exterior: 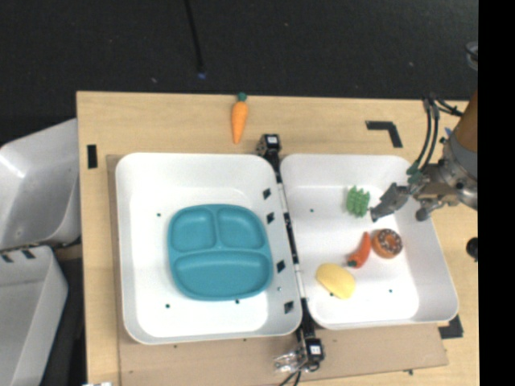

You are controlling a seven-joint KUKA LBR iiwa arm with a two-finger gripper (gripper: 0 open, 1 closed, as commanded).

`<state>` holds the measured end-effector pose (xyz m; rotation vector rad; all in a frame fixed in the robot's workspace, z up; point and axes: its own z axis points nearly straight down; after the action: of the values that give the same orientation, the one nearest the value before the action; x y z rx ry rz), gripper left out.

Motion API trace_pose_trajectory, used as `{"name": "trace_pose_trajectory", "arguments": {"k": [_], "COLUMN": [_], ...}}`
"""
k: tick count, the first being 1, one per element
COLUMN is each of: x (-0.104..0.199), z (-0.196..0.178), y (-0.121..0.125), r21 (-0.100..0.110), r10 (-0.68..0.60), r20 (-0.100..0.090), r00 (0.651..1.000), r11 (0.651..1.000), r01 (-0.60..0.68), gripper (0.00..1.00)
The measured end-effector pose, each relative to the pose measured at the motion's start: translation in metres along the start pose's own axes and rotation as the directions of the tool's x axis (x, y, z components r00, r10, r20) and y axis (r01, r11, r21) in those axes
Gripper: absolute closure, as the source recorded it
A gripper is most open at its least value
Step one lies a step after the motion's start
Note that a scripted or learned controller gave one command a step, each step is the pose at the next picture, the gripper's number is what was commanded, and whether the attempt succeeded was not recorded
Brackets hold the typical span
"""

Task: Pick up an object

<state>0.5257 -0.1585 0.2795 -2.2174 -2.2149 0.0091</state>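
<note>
Task not yet done — nothing lifted; gripper [404, 201] hangs over right bin [430, 300], fingers spread, grasping nothing; whole pick left. Right bin holds green toy [357, 200] just beside near finger, red-orange piece [361, 250] touching round brown item [387, 243], yellow lemon-like toy [335, 280] nearer front. Left bin [137, 296] holds teal divided plate [219, 250]; toy carrot [239, 118] lies on bench [161, 119] — outside both bins.

My arm [463, 147] is cut off by the frame at 3 o'clock; only wrist and cabling visible. Gripper [406, 203]: finger spacing too dark to judge. Round orange-brown item [387, 243] at 4 o'clock of the right bin [434, 296], too small to identify.
</note>
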Motion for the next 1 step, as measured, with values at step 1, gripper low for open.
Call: {"name": "trace_pose_trajectory", "arguments": {"k": [1], "x": [0.0002], "z": [-0.0052], "y": [0.0018], "r21": [-0.010], "r10": [-0.003], "r20": [0.003], "r00": [1.000], "r11": [1.000], "r01": [0.003], "gripper": [0.00]}}
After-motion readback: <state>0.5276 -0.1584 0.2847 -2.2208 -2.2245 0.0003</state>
